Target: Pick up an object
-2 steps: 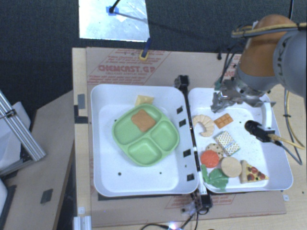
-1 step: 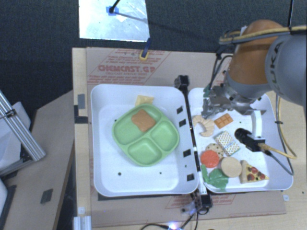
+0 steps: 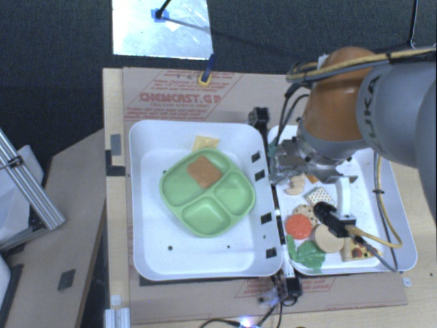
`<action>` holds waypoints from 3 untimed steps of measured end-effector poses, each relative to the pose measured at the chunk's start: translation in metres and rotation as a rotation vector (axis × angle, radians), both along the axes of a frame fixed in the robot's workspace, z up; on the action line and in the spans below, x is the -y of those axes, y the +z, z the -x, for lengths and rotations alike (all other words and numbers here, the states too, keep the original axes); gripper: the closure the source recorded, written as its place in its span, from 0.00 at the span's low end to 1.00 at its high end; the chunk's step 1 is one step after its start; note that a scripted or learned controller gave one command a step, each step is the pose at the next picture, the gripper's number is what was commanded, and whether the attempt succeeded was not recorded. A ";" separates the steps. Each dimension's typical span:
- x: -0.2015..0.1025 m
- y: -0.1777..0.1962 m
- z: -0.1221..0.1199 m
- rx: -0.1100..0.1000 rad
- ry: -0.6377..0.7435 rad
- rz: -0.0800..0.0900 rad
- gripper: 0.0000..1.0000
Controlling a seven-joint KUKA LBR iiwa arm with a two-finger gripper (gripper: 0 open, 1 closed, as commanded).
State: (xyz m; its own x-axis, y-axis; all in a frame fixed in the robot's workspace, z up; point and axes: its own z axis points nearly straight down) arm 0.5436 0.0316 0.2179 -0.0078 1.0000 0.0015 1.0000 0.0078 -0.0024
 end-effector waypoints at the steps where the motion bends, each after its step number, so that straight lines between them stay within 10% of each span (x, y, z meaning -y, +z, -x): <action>1: -0.040 0.003 0.048 -0.001 0.000 0.000 1.00; 3: -0.051 0.003 0.046 0.004 -0.002 0.000 1.00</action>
